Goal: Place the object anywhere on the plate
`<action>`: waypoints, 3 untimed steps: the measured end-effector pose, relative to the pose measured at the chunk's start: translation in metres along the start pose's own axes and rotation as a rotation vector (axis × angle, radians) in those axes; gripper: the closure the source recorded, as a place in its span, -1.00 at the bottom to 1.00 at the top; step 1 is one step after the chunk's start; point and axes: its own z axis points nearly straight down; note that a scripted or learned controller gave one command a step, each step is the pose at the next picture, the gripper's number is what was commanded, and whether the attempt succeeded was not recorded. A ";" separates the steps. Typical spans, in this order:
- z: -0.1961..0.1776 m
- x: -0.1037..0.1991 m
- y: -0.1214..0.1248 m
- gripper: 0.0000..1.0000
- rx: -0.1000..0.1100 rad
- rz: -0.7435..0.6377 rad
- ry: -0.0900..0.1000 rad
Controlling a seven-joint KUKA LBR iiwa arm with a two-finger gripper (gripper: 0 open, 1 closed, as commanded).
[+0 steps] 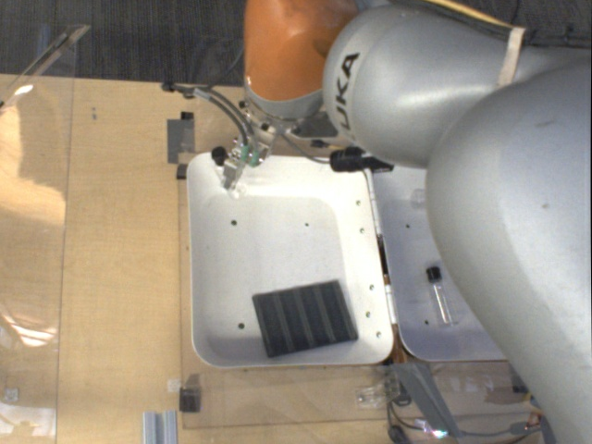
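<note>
The gripper (pixel 236 172) hangs over the far left corner of the left bin (pixel 199 276), its tip just inside the rim there. It is small and partly blurred against the white floor, so I cannot tell whether it is released or clenched; nothing shows in its grip. Thin cables loop from it back over the far rim of the left bin to the wrist. Above the wrist sits the orange band (pixel 291 35), which hangs over that far rim, and from it the grey arm (pixel 416 91) runs off to the right of the left bin. The plate (pixel 305 317), a dark ribbed rectangle, lies flat on the floor of the left bin near its front rim, slightly turned, well apart from the gripper. The object (pixel 437 296), a small clear tube with a dark cap, lies in the right bin (pixel 407 239), which touches the left bin along its right wall; the arm covers much of that neighbour. The object is not on the plate. The wooden desk (pixel 111 276) spreads out to the left of the left bin.
</note>
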 end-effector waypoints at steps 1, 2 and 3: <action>0.074 0.021 0.008 1.00 0.003 0.453 0.002; 0.106 0.089 -0.045 1.00 -0.015 0.290 -0.018; -0.040 0.069 -0.026 1.00 0.000 0.200 0.000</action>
